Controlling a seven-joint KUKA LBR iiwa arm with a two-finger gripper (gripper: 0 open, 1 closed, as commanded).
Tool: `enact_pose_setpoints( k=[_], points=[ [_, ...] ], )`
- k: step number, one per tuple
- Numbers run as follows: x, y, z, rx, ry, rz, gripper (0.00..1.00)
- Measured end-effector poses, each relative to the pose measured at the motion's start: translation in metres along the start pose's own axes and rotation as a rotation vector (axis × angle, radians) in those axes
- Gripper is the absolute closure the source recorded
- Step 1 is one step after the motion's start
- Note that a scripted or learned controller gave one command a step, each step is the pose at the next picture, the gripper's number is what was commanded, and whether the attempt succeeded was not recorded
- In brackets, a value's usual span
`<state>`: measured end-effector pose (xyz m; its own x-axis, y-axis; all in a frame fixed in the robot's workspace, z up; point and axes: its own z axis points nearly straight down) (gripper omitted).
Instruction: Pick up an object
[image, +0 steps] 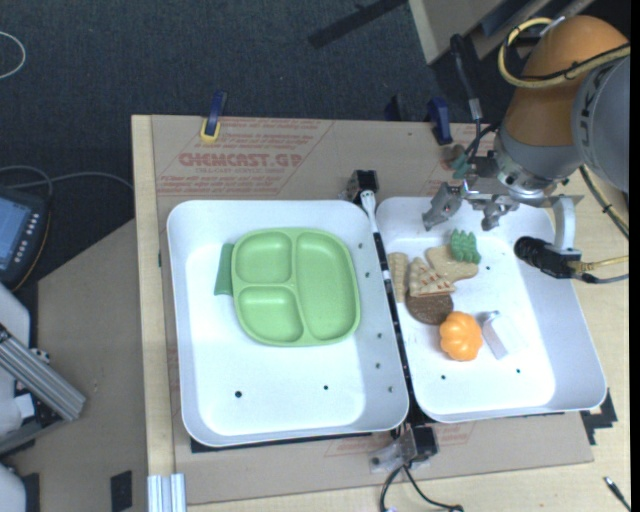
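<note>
Dark blue carpet surrounds a counter (160, 420) topped with a brown cardboard sheet (250, 155) printed with red lettering, held at the far edge by a yellow clamp (211, 128) and a blue clamp (439, 120). Two shallow white bins sit side by side on it. The left bin (200, 380) holds a light green divided plate (295, 285) with three compartments, lying flat over a darker green piece that peeks out at its left edge. The right bin (560, 350) holds a cluster of small things: a green spiky toy (463, 244), tan cracker-like pieces (440, 268), a brown round piece (430, 305) just below them, an orange pumpkin-like toy (461, 336), and a small grey-and-pink block (492, 333) touching its right side. The grey arm with its orange band (555, 85) reaches in from the right, and the hand (468, 208) hovers over the far end of the right bin, just above the green toy, fingers spread apart with nothing between them.
</note>
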<state>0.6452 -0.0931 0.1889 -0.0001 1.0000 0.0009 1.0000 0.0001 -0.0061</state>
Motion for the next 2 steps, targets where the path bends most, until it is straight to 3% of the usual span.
enact_pose_setpoints(
  k=[1, 2],
  points=[
    [-0.009, -0.003, 0.056, 0.000, 0.000, 0.001, 0.00],
    [-0.009, 0.001, 0.101, -0.014, -0.004, -0.001, 0.00]
  ],
)
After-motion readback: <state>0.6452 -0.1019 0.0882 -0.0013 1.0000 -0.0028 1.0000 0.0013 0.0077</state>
